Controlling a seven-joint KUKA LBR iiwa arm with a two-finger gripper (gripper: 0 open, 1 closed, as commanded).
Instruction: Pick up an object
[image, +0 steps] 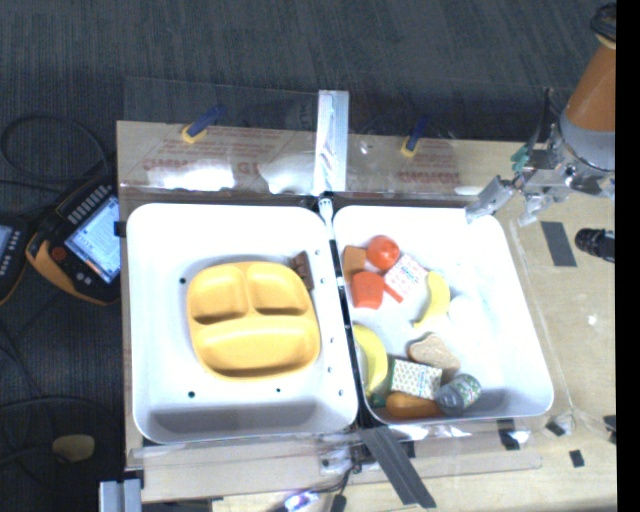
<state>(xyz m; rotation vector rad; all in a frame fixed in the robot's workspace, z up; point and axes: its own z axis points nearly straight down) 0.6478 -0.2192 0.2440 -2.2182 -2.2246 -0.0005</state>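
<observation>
Down at 5 o'clock in the right bin (520, 300), a carrot (408, 405) and a grey ball (458, 393) lay by a checked box (415, 378). Farther up sat a banana (436, 298) and a tomato (382, 250). At 9 o'clock, the left bin (150, 300) held a yellow tray (253, 318). Up at 2 o'clock, the gripper (512, 195) hung over the bin's corner, fingers apart, holding nothing.

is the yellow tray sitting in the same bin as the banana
No, the yellow tray lies in the left bin, while the banana is in the right bin.
</observation>
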